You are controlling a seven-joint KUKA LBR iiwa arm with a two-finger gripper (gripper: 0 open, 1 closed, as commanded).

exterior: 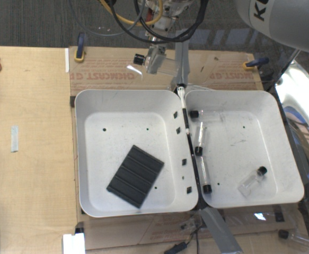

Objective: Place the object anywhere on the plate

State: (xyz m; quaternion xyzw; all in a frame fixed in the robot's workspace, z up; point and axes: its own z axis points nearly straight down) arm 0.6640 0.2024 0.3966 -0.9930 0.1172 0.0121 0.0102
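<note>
Overhead, "KU" lettering on the grey arm (281, 9), "CHEMCAST" on cardboard (106, 74).

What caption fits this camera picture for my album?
A black ridged plate in the left bin, a small clear bottle in the right bin.

Both bins white: left bin (85, 157), right bin (281, 142). Ribbed black plate (136, 175) in left. Clear vial (251, 181) with black cap in right. Worktop (27, 115) pale tan; cardboard (117, 70) brown with red lettering. Yellow and black cables (123, 15) overhead.
</note>
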